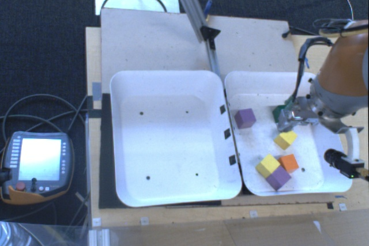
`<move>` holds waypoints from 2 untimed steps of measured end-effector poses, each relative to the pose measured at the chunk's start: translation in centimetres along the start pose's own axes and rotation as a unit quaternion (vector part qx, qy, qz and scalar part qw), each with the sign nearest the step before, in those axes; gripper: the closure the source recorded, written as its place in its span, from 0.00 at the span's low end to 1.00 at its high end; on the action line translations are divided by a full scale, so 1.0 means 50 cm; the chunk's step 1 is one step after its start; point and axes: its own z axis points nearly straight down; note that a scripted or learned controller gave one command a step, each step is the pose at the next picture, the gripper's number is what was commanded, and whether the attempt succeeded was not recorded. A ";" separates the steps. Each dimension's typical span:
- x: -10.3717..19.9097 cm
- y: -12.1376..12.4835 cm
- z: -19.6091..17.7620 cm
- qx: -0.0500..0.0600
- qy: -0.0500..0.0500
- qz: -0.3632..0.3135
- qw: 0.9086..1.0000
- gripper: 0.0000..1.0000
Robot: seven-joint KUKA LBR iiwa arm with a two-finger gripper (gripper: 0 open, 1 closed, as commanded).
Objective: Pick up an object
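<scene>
Clustered at the near edge of the right bin (331, 178), three blocks (277, 169) lie within reach as the claw (286, 118) hangs low above a small yellow block (285, 139), likely its target; whether the claw is open cannot be told.

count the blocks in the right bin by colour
purple blocks: 2, one near the bin's left wall and one at the front
yellow blocks: 2, one below the pincer and one at the front
orange block: 1
total: 5
</scene>
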 end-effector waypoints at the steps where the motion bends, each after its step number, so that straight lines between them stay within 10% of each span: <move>1: 0.091 0.046 0.017 0.001 0.001 -0.003 1.000 1.00; 2: 0.169 0.090 0.017 0.000 0.001 -0.002 1.000 1.00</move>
